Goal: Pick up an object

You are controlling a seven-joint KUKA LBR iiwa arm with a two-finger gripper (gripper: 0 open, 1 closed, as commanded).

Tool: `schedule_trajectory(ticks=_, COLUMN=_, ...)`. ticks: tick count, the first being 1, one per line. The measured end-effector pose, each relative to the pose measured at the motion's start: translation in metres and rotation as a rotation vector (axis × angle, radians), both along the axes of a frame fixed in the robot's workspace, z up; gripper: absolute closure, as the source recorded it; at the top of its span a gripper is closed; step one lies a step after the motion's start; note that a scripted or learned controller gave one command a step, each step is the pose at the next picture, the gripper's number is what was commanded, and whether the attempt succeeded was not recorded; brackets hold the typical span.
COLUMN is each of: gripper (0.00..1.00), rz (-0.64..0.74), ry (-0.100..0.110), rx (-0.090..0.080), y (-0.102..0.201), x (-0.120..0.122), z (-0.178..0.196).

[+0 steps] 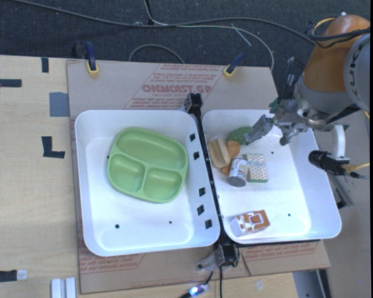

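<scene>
My gripper point(273, 135) hangs over the back of the right bin point(311, 191), its two grey fingers spread open with nothing between them. The left finger point(259, 130) points toward a green item point(239, 133) near the bin's back left. Beside that lie a tan bread-like piece point(220, 152) with an orange item point(234, 148), a small can point(239, 172) on its side and a pale patterned packet point(257, 167). An orange and white carton point(250, 222) rests near the front edge.
The left bin point(93, 228) holds a green divided plate point(148, 164). A black divider point(202, 166) runs between the bins. Clamps point(90, 61) and cables sit at the bench's back. A black fitting point(326, 160) sticks out at the right bin's right edge.
</scene>
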State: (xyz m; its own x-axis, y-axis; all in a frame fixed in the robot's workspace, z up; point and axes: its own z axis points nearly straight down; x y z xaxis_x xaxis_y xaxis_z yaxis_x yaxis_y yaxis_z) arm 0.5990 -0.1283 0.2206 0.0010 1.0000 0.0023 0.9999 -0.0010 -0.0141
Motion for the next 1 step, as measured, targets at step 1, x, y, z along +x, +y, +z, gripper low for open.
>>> schedule_trajectory(ticks=1, gripper=0.0, rz=0.003, ry=-0.013, rx=-0.002, y=0.0003, x=0.0027, z=0.0069)
